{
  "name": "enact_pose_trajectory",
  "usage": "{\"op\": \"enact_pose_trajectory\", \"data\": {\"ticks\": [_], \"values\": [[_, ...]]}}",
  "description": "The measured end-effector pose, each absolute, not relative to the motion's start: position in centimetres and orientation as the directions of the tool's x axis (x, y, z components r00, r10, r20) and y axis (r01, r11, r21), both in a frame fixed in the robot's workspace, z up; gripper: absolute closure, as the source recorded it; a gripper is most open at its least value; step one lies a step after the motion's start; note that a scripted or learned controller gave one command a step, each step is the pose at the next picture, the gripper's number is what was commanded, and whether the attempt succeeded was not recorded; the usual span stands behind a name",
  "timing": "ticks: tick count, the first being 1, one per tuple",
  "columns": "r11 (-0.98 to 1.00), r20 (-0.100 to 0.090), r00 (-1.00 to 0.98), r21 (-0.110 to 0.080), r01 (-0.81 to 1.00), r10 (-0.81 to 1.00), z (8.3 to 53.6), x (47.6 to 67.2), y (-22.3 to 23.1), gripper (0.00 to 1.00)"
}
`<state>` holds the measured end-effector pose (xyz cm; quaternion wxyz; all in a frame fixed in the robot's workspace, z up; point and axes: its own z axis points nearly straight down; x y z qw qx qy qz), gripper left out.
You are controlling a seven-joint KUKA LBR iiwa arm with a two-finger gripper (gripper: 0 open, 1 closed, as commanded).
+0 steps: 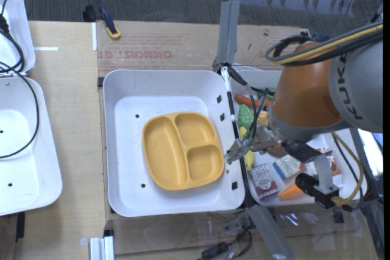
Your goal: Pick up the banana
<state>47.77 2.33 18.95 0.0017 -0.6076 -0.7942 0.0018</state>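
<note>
White "KUKA" lettering (359,100) on the grey arm (359,79) above the right bin (268,196); claw (244,152) state unclear beside the banana (249,158).

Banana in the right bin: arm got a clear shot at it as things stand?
Probably yes. The end effector is low at the right bin's left wall, with a yellow piece that looks like the banana just beside it. Nothing lies on top of that piece, though the arm hides much of the bin.
</note>
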Motion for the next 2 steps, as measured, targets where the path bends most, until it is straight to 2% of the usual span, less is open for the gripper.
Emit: {"op": "enact_pose_trajectory", "data": {"ticks": [1, 2], "values": [[0.238, 0.001, -0.238, -0.003, 0.971, 0.971, 19.0, 47.8, -4.3, 0.0], [0.247, 0.0, -0.247, -0.004, 0.969, 0.969, 19.0, 55.3, -3.2, 0.0]]}}
